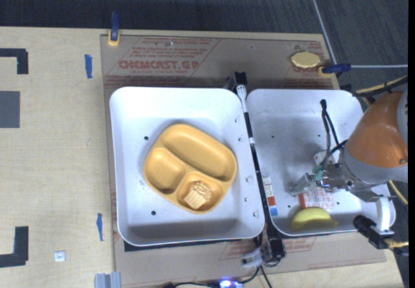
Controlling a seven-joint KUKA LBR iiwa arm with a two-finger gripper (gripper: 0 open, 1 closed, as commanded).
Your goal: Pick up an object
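Hovering my gripper [310,181], grip state unclear, I judge the yellow banana-shaped plastic toy [312,218] just below: light, smooth, slippery; grasp mid-body.

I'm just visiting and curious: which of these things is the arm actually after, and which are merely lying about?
Part of the job:
- gripper, low in the right bin
- yellow banana-like object, by the bin's near wall
- red-and-white packet, beside it

Lying about:
- yellow tray in the left bin, with a small pale item in one compartment
- tan disc on the board behind
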